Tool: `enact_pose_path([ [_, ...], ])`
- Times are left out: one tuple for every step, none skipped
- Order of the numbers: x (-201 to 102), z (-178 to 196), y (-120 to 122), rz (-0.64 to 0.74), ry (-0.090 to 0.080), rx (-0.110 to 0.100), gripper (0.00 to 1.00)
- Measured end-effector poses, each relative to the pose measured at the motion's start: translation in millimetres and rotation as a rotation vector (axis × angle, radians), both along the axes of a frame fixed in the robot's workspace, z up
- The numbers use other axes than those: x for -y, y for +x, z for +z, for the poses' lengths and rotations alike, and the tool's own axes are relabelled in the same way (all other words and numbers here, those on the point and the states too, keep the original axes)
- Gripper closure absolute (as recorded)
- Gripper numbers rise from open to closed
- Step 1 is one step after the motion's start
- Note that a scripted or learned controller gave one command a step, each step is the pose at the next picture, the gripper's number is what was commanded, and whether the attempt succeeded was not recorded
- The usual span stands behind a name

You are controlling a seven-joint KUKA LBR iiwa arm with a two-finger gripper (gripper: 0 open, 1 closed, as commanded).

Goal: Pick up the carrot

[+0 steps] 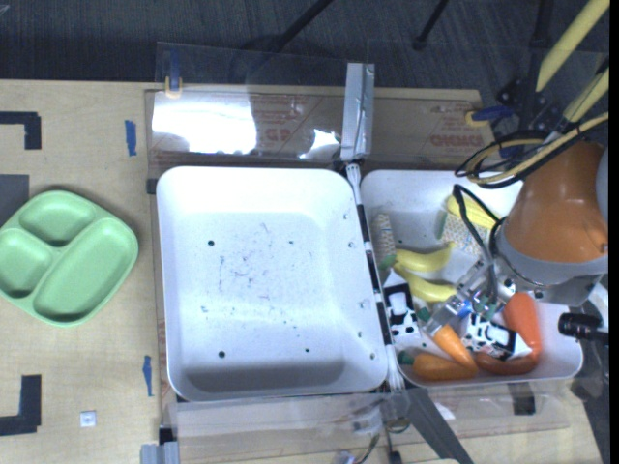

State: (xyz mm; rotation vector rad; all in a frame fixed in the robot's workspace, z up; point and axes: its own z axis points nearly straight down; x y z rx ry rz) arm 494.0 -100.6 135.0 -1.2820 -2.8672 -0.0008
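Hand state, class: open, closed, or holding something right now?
Hand: cannot be told. It sits low in the right bin, among the carrot and bananas; clutter hides its grip.

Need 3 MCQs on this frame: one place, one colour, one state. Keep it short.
1. Where does the carrot lie?
A. in the right bin
B. in the left bin
C. on the green plate

2. What colour is the divided plate on the bench?
A. blue
B. green
C. red

3. Where is the gripper now?
A. over the left bin
B. over the plate
C. low in the right bin, among the toys

Key: 1 A, the carrot rests near the right bin's front wall. 2 B, the plate left of the bins is pale green. 3 C, the gripper sits by the bananas and the carrot.
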Motion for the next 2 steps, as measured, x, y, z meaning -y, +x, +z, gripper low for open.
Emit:
enact_pose_path([
  [10.5, -47.5, -11.0, 0.118, -0.002, 0.013, 0.0],
  [68.2, -48.2, -10.3, 0.3, 0.008, 0.01, 0.0],
])
